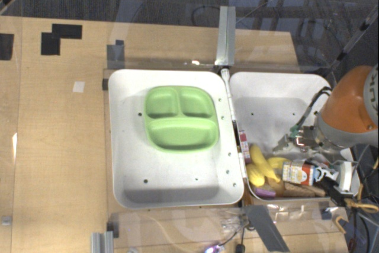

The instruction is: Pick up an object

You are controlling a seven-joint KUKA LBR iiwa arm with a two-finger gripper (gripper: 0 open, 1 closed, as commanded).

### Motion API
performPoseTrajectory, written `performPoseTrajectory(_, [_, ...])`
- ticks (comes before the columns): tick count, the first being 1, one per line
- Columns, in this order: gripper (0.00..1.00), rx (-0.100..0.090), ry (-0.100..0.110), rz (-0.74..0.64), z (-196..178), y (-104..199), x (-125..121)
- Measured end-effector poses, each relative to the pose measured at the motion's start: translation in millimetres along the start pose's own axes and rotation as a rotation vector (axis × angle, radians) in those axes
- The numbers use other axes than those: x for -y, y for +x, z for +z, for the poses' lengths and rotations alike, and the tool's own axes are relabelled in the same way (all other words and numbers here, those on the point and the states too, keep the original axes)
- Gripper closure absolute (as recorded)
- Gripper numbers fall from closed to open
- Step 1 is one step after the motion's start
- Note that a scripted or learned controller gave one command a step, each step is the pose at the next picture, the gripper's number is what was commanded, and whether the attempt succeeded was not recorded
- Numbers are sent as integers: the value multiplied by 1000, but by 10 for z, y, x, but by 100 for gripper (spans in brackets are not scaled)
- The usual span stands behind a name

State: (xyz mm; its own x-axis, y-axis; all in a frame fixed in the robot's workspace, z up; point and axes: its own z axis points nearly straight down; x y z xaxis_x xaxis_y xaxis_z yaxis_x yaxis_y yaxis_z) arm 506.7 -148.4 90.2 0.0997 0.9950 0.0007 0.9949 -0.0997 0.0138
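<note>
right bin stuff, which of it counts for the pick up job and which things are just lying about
For the job:
- bananas, candidate to pick
- small carton, candidate
- purple thing, candidate
- right bin, holds them
- gripper, low over that pile

Just lying about:
- green divided plate
- left bin under it
- metal post between the bins

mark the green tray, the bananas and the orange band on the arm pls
green tray (180,117), camera view: point on its large lower compartment, left bin.
bananas (262,166), camera view: point on the yellow bunch's middle, right bin's near edge.
orange band (348,105), camera view: point on the band's middle, above the wrist.
</note>
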Motion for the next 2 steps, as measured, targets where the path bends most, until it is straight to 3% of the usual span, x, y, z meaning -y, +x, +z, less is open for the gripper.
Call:
performPoseTrajectory(1, [0, 15, -19, -222, -33, 435, 101])
performPoseTrajectory(2, [0, -2, 11, -405, -216, 67, 180])
